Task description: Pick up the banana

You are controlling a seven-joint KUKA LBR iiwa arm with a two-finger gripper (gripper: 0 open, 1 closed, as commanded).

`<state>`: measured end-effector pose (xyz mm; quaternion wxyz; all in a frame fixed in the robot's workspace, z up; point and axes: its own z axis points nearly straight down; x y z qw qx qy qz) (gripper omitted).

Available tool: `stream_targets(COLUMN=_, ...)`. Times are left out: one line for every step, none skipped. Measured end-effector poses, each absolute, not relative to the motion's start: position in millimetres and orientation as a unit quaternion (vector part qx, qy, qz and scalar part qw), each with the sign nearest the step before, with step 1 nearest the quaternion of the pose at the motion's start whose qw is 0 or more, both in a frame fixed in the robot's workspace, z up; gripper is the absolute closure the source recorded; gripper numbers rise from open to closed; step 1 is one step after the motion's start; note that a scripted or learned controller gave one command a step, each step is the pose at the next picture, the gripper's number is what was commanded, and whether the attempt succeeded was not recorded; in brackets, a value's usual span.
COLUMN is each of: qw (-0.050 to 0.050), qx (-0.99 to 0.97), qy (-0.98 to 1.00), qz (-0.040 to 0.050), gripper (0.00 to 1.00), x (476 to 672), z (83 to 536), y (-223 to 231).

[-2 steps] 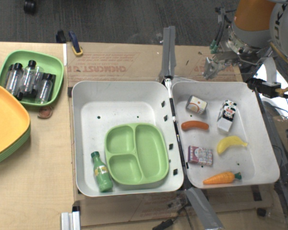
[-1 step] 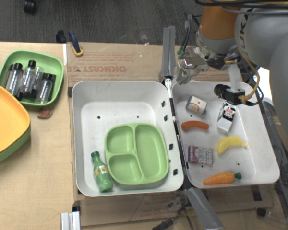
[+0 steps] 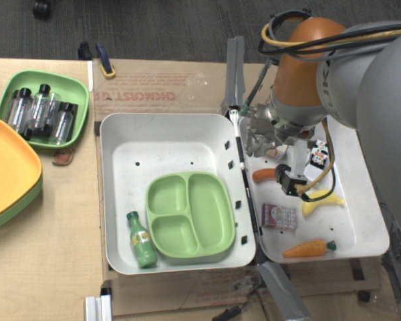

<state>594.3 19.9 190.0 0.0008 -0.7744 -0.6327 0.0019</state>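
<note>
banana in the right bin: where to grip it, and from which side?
Likely the banana's middle, coming straight down from above. It lies flat on the right bin's floor, long axis roughly left-right in the camera view, so close across its narrow width. A cable loop lies over its left end; the right half looks clearer. The orange carrot lies apart, below.

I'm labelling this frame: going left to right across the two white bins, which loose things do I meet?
Green bottle → green divided plate → purple packet → carrot → banana.

bright even overhead light, soft shadows inside the white bins (image 3: 113, 179), mild glare, slightly grainy, sharp focus
</note>
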Motion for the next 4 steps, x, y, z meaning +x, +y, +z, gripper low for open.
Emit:
stream_targets(qw=0.001, qx=-0.666, qy=-0.746, qz=0.0018, gripper=1.00, x=596.0, z=190.2, y=-23.4)
stream_targets(qw=0.000, qx=-0.543, qy=-0.840, qz=0.0005, gripper=1.00, x=551.7, z=215.3, y=-68.4)
stream_targets(qw=-0.001, qx=-0.548, qy=-0.836, qz=0.0002, gripper=1.00, x=613.7, z=246.9, y=-75.9)
stream_targets(qw=0.000, qx=-0.618, qy=-0.786, qz=0.0008, gripper=1.00, x=588.3, z=223.2, y=-77.1)
